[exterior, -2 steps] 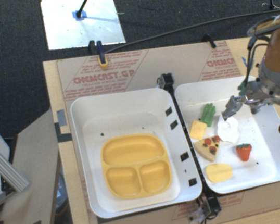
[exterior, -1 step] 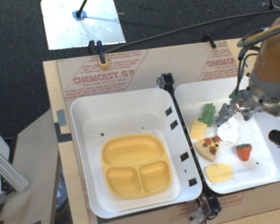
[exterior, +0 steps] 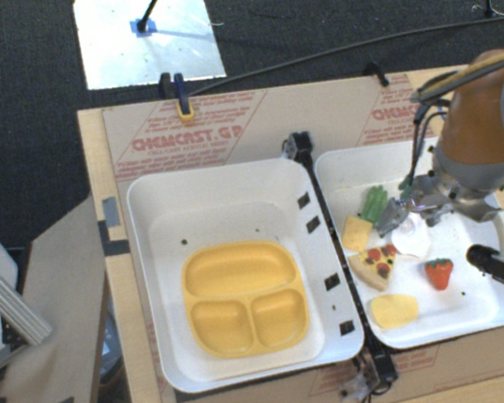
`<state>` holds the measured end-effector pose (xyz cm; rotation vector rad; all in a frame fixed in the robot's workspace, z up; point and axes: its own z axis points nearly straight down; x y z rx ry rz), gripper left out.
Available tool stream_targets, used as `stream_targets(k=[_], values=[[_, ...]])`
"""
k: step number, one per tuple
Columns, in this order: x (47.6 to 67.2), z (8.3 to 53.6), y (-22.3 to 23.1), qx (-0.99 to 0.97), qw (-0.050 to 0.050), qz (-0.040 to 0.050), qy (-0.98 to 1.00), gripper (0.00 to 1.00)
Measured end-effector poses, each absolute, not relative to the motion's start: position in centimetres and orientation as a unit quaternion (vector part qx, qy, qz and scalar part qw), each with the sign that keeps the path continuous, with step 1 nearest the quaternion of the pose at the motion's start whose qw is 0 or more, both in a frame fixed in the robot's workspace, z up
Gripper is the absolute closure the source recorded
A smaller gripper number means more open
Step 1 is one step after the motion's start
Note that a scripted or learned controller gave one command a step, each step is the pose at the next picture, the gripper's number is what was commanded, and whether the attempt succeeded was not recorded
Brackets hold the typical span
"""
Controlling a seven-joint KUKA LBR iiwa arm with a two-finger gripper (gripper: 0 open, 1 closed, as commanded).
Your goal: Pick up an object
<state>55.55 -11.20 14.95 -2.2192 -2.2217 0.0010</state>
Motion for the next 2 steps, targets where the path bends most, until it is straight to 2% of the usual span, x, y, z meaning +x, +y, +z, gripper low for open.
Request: stream_targets(k=[1, 2], values=[[55.1, 10.6, -10.6, -0.707, 0.001, 0.0001, -0.707, 0.0], [55.2, 11.7, -10.7, -0.707, -0.001, -0.0008, -0.707, 1.0]])
